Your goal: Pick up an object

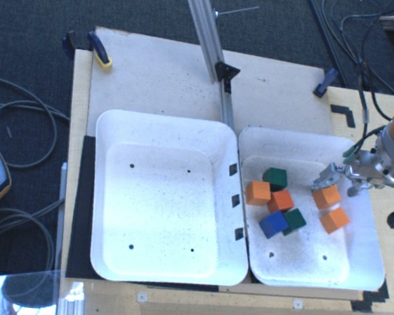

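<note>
- Two bins sat side by side on the bench: the left bin at frame centre-left, the right bin at centre-right.
- Seven blocks lay in the right bin.
- A cluster of five blocks occupied its left half.
- Two blocks lay to the cluster's right, one above the other.
- The gripper stood just above the upper one.

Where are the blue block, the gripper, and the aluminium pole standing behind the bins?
blue block [272,225]: camera view, on its top face.
gripper [326,181]: camera view, at its fingertips, above an orange block.
aluminium pole [204,21]: camera view, midway along its shaft.
</note>
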`<state>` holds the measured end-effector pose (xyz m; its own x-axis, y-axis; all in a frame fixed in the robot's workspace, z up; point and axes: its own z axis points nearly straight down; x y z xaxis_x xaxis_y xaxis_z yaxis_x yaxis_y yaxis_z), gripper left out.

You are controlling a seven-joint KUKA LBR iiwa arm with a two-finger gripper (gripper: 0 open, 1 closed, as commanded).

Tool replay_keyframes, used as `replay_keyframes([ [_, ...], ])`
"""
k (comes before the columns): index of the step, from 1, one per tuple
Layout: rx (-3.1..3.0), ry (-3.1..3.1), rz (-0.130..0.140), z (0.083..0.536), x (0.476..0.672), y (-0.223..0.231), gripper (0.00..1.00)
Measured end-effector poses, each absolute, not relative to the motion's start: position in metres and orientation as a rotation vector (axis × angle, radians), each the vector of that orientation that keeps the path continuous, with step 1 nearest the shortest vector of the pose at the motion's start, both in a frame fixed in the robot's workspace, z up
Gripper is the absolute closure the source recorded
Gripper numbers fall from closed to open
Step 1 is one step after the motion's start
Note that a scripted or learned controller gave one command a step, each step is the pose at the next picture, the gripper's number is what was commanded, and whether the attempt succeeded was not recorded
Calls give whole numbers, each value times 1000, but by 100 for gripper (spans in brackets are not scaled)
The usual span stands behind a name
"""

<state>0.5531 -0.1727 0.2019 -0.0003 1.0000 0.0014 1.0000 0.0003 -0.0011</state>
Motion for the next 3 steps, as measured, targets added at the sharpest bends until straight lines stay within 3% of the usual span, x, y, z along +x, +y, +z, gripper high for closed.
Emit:
replay_keyframes([
  [1, -2208, -2219, 4, 130, 548, -119, 0],
  [2, -2226, -2224, -5, 182, 548, -133, 0],
  [3, -2222, -2222, -2, 179, 548, -132, 0],
])
